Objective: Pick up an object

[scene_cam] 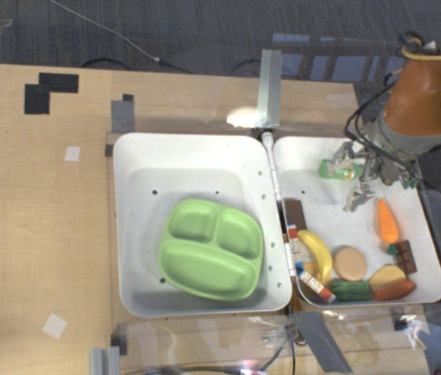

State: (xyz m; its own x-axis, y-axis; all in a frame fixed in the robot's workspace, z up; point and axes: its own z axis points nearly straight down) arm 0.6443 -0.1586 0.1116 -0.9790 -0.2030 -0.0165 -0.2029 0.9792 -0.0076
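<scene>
My gripper [354, 181] hangs over the upper part of the right bin [306, 156], below the arm's orange band [423, 92]. A small pale green object [333, 168] lies at the gripper's left side, touching or just beside it; I cannot tell whether it is held. Below the gripper the bin holds an orange carrot [389, 223], a banana [316, 254], a round tan disc [350, 263], a dark green vegetable [350, 291], a yellow and red fruit [392, 282] and a brown bar [292, 213].
The left bin [138, 209] holds a green divided plate [212, 248]. A small brown block [404, 256] and a red and blue item [314, 282] also lie in the right bin. A metal divider [272, 170] runs between the bins.
</scene>
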